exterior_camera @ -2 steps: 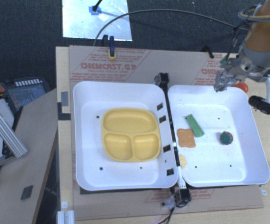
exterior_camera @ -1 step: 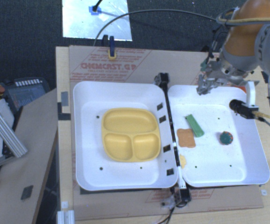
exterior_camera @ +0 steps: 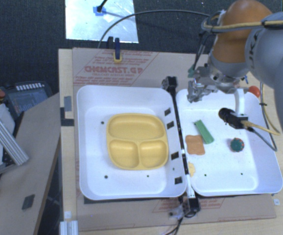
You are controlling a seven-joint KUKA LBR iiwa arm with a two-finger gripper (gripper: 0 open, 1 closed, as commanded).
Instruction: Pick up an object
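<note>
My gripper hangs over the back left corner of the right bin, with nothing seen in it. Below it in that bin lie a green flat strip and, just in front of the strip, a tan square piece. Nearer the right side rests a small teal round object. A small pale yellow piece lies against the bin's left wall. Behind the arm, a red-orange object peeks out at the bin's back right.
The left bin holds a yellow divided plate in its middle. A black divider runs between the two bins. The grey arm with its orange band covers the right bin's back right.
</note>
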